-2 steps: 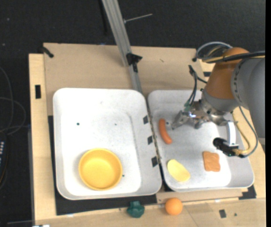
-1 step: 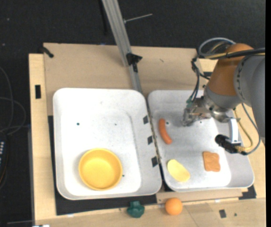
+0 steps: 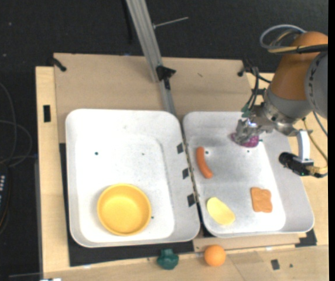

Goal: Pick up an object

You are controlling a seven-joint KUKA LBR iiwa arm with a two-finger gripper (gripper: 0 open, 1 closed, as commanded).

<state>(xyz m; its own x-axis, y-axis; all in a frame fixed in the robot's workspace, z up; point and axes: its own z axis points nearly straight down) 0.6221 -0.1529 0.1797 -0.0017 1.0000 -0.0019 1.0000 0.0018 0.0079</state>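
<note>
The arm comes in from the right edge of the frame and bends down over the right-hand bin [image 3: 284,215], so that its gripper [image 3: 248,129] sits low at that bin's upper middle, directly over a small purple object [image 3: 246,138]. That purple thing looks to be the piece chosen for the pick, since the gripper is on top of it and nothing else is close. Whether the fingers are spread, closed or pinching the purple object cannot be told; the wrist hides them and the object is partly covered. The other candidates lie apart on the same bin floor, which leaves room for a descent: an orange sausage shape [image 3: 204,162] near the left wall, a pale yellow piece [image 3: 220,211] at the lower left, and an orange-brown piece [image 3: 262,199] at the lower right. A yellow bowl [image 3: 124,209] rests in the lower part of the left-hand bin [image 3: 115,127]. An orange ball [image 3: 214,255] and a green object [image 3: 167,259] lie on the bench below the bins, probably out of play.
</note>
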